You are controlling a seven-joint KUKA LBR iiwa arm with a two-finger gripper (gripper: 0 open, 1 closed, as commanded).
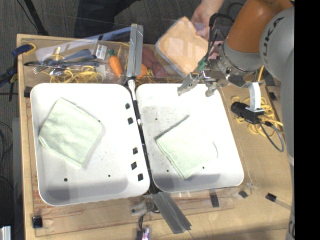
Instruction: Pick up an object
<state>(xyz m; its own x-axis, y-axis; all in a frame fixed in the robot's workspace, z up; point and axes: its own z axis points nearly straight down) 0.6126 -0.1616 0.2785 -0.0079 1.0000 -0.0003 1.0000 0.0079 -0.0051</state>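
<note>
Jaws spread open, gripping nothing, above the right bin (227, 129) holding a flat, nubby pale-green cloth (186, 149).

Arm (260, 29) reached in from the right at the far side, wrist bent down; gripper (199, 86) hung with fingers (186, 86) spread apart, holding nothing.

left cloth (70, 130): pale green, soft, square, lies flat and turned at a slant in the left bin | right cloth (186, 146): pale green, lies flat at a slant in the middle of the right bin, 1 edge a bit rumpled
</note>
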